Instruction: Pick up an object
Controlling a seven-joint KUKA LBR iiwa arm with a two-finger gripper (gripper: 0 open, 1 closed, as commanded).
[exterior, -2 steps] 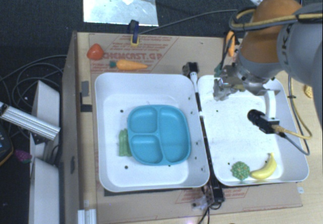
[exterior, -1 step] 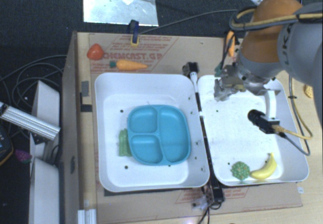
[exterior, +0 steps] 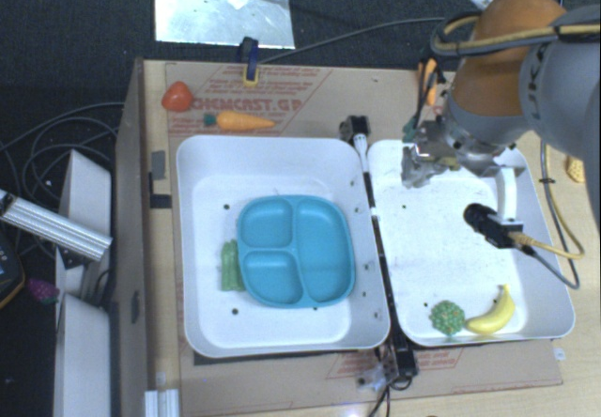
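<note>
Nearest the camera, in the near corner of the right bin (exterior: 432, 246), a yellow banana (exterior: 493, 314) lies just beside a knobbly green vegetable (exterior: 447, 316) – the two look close enough to touch, though I cannot tell for sure. In the left bin (exterior: 211, 190), a blue divided plate (exterior: 296, 251) sits in the middle, with a small green piece (exterior: 230, 267) against its left edge. Farther back, the claw (exterior: 416, 168) hangs over the far left part of the right bin, well apart from the banana – whether it is spread or pressed together cannot be told, and nothing shows in its grip. Beyond the bins, on the cardboard surface (exterior: 310, 91), lie an orange carrot (exterior: 239, 121) and a red tomato (exterior: 177, 97).
</note>
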